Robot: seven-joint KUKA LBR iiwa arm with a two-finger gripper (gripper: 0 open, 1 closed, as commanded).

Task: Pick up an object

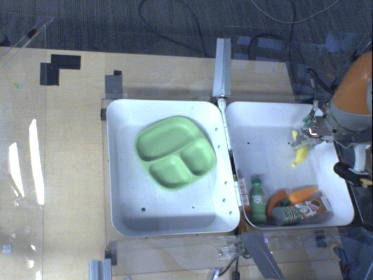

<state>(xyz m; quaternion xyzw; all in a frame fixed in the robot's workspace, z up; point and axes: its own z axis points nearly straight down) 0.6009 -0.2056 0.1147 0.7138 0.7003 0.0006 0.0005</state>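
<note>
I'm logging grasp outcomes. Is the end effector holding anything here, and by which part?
Cannot be told: the end effector is over the right bin, with a small yellow object just below.

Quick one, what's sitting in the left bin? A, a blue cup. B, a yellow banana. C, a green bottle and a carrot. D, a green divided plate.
D: the green divided plate lies alone in the left bin, while the green bottle and the other small items sit in the right bin.
</note>
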